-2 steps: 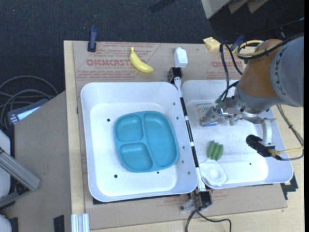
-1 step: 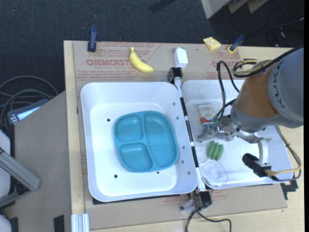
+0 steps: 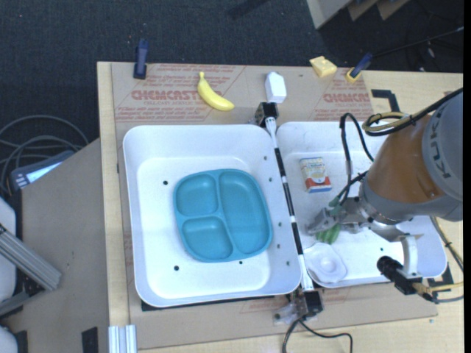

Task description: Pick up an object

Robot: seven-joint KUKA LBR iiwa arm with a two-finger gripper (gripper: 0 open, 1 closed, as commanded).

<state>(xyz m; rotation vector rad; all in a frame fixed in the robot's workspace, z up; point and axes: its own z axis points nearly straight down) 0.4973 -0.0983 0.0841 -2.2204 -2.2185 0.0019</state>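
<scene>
Camera view from above: the gripper (image 3: 329, 223) sits low in the right bin (image 3: 434, 259), its fingers closed around a small green object (image 3: 330, 233), slim and leafy-coloured, near the bin's left wall, just above a clear plastic cup (image 3: 326, 265).

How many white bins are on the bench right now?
2. The left bin holds a blue divided plate; the right bin sits beside it, under the arm.
</scene>
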